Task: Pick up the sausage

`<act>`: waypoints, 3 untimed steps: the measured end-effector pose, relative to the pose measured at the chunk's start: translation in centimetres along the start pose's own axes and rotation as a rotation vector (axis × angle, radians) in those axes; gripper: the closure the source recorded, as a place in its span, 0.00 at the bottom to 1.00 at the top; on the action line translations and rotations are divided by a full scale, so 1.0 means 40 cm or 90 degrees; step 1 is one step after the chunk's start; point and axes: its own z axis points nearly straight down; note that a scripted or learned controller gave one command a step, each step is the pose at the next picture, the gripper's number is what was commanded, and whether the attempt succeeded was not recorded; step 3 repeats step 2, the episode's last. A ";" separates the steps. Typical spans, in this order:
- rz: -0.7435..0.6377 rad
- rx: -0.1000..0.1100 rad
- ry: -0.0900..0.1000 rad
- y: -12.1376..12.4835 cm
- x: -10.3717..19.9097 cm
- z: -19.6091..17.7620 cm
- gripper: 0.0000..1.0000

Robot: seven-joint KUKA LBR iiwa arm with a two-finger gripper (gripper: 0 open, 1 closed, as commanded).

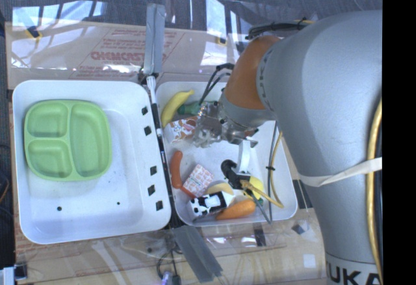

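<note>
The sausage (175,170), a reddish-orange link, lies along the left wall of the right bin (286,205), roughly upright in the view. My gripper (207,126) hangs over the upper middle of that bin, up and to the right of the sausage and apart from it. It hovers above a printed wrapper (186,127). The grey arm with its orange band (250,85) covers the bin's right half.
The right bin also holds a yellow banana (175,106) at the top left, a checked packet (198,179), a black-and-white cow toy (211,203), an orange carrot (237,210) and a second banana (259,188). A green divided plate (65,140) sits in the left bin (84,218).
</note>
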 end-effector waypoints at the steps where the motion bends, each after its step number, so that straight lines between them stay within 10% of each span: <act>1: 0.000 0.000 0.000 0.000 0.000 0.000 0.00; 3: -0.035 0.000 0.000 0.089 0.023 0.039 0.00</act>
